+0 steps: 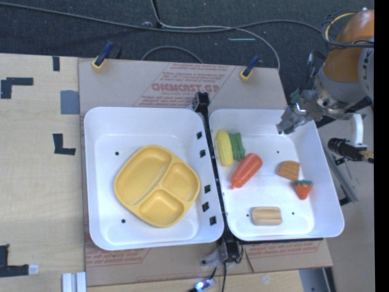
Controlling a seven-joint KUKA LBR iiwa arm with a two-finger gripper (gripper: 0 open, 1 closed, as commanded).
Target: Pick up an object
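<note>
Toys are lying scattered in the right bin (331,221), while the left bin (97,163) is holding a yellow divided plate (157,185) set at a slant. In the right bin, a yellow corn cob (224,148) is lying just beside a green vegetable piece (236,145) near the wall between the bins, and an orange carrot (245,170) is lying tilted just below them. Toward the right side, a brown bread-like piece (289,170) is sitting just above a small strawberry (302,188), and a tan roll (266,215) is resting near the front edge. The tool (287,125) is hanging over the upper right rim of the right bin, apart from every toy; whether it is spread or pressed together cannot be told from this angle, and nothing is showing between its tips. The grey arm (349,53) is reaching in from the right. Both bins are resting on a cardboard sheet (182,87) on the table (36,193)
</note>
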